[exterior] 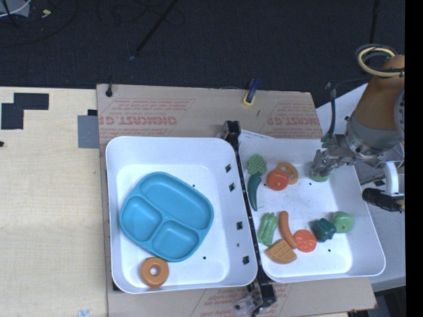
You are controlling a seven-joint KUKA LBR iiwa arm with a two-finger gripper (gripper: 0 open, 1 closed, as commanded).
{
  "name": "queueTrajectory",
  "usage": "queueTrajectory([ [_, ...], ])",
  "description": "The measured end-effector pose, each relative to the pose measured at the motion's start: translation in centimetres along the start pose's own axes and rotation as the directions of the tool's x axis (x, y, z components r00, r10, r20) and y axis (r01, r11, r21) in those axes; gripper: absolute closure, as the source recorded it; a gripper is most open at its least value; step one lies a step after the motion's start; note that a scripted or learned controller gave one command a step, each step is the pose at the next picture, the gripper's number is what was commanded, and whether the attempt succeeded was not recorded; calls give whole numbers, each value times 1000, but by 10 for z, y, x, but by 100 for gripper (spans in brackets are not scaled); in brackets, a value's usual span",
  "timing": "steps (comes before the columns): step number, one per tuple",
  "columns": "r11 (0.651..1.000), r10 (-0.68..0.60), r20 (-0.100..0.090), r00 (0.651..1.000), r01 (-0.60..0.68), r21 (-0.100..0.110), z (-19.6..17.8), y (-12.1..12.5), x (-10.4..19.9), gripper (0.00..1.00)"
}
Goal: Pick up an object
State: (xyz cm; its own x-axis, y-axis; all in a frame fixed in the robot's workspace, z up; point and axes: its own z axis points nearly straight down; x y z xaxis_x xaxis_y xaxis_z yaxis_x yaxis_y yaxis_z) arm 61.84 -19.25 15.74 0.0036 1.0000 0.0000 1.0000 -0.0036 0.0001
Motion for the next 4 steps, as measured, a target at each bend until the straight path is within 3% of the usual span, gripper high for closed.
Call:
queueTrajectory([
  [1, 1000, 1, 0, 1000, -1, 0, -58, -7, -4, 100],
  [2, 1000, 0, 0, 1000, 0, 0, -71, -7, -5, 100],
  [4, 1000, -7, -2, 1000, 7, 5, -63, -31, 105, 100],
])
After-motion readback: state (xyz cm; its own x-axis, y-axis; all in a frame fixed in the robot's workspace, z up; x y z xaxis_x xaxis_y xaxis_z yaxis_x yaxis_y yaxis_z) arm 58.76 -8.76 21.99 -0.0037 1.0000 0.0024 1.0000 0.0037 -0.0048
